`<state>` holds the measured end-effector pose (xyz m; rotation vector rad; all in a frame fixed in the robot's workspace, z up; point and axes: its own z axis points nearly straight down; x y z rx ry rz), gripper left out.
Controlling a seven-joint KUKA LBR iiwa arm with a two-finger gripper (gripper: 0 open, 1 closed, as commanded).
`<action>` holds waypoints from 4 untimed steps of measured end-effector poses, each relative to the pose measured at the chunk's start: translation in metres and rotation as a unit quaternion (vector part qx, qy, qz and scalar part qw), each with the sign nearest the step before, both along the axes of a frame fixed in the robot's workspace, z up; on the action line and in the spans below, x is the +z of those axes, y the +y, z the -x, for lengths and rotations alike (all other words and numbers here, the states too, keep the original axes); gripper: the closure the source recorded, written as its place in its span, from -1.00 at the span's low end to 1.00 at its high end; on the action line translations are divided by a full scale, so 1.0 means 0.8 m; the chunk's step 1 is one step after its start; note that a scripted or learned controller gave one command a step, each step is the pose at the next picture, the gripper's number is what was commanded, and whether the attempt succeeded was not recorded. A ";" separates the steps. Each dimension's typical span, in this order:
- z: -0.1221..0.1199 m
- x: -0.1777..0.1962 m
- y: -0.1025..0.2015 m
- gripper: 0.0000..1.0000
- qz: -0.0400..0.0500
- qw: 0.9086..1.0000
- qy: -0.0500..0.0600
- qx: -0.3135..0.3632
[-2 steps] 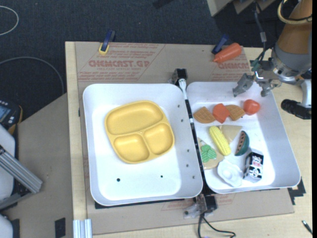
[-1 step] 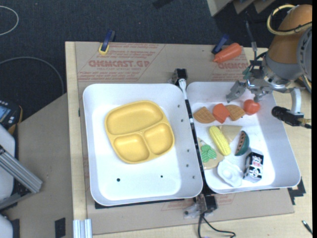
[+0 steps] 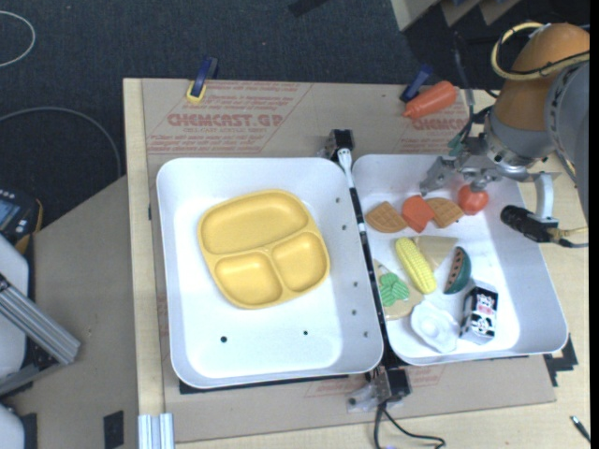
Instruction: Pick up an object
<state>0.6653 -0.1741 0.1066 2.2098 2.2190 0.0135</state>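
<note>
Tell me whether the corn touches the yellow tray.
Apart. The camera view shows the corn in the right bin and the yellow tray in the left bin, with both bin rims between them.

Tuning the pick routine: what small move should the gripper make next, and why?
Probably a short descent, then close. The gripper sits at the right bin's far end, with the red tomato-like piece just beside it, and nothing shows between its fingers.
</note>
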 end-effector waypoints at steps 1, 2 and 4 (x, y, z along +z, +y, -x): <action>-0.002 -0.026 0.001 -1.00 0.000 1.000 0.005 -0.001; -0.002 -0.012 0.001 1.00 0.001 1.000 0.004 0.000; -0.005 0.118 -0.001 1.00 0.001 1.000 0.002 -0.002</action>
